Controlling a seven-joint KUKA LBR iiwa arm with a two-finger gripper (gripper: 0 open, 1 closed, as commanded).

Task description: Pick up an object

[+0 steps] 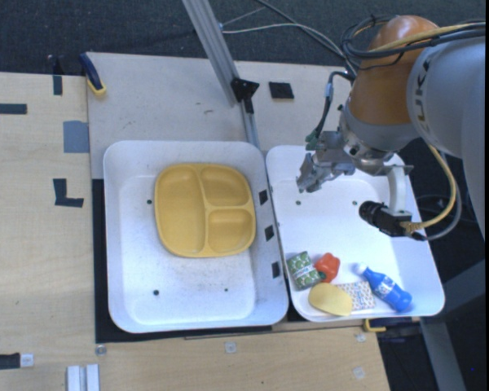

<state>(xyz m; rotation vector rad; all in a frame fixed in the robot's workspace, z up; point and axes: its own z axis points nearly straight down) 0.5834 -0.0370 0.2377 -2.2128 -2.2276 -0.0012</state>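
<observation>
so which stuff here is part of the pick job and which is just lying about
Job:
gripper
blue bottle
yellow lemon-like piece
red piece
green packet
right bin

Lying about:
yellow divided plate
left bin
blue clamp

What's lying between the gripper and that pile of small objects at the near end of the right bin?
Bare white bin floor, seen in the camera view, separates the gripper from the pile.

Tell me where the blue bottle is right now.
The blue bottle lies in the right bin's near right corner, beside the yellow object.
</observation>
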